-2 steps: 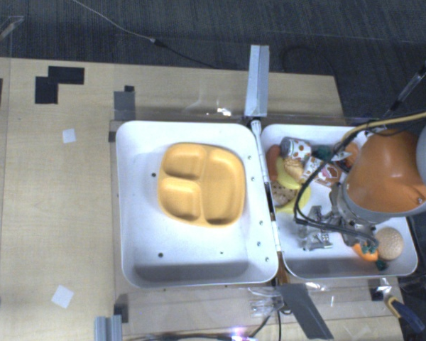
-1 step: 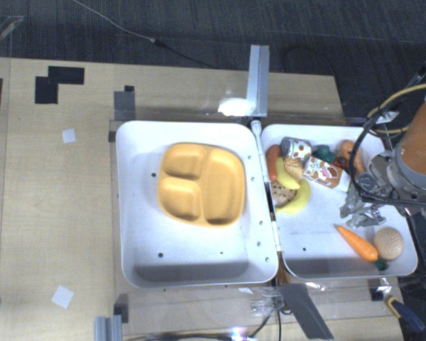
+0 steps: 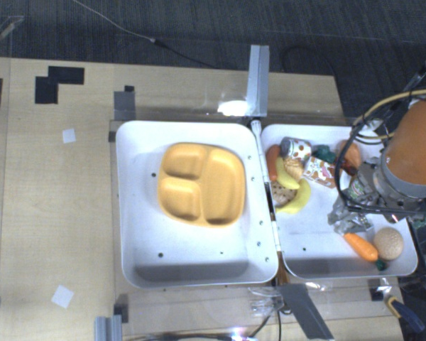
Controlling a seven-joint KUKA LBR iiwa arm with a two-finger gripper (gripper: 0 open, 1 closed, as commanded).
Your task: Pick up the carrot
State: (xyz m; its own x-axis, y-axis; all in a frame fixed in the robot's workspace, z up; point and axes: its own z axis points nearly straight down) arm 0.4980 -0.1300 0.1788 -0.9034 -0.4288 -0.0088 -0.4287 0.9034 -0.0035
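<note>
The carrot [image 3: 361,247] is small and orange with a green tip at its right end. It lies flat near the front right corner of the right bin [image 3: 305,251]. My gripper [image 3: 351,222] hangs just above and behind the carrot's left end, close to it. The carrot still rests on the bin floor. The grey arm with its orange band [image 3: 414,151] reaches in from the right, over the bin's right side.
A tan round ball [image 3: 389,242] sits right beside the carrot. Along the bin's back lie a can [image 3: 296,148], a banana [image 3: 295,195], a red sausage [image 3: 272,163], a snack packet [image 3: 319,171] and a brown item [image 3: 351,158]. The left bin [image 3: 135,247] holds a yellow divided plate [image 3: 201,183].
</note>
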